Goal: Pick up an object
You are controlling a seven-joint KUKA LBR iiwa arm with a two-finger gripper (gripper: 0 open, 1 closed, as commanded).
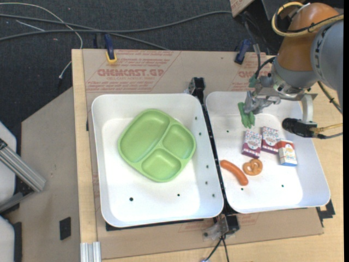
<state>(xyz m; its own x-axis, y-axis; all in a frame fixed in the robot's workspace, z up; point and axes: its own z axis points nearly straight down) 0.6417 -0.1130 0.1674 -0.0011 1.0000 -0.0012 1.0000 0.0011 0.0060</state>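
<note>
Hovering over the right bin [311, 192], the pincer [248, 119] with green fingers, can't tell its spread; purple-and-white little carton [252, 144] sits upright just below.

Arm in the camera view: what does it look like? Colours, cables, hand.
The arm is grey, with a rounded orange band above the wrist. A yellowish cable loops beside the band, and dark cables run down by the wrist. The hand has a metallic grey body and green fingers.
</note>
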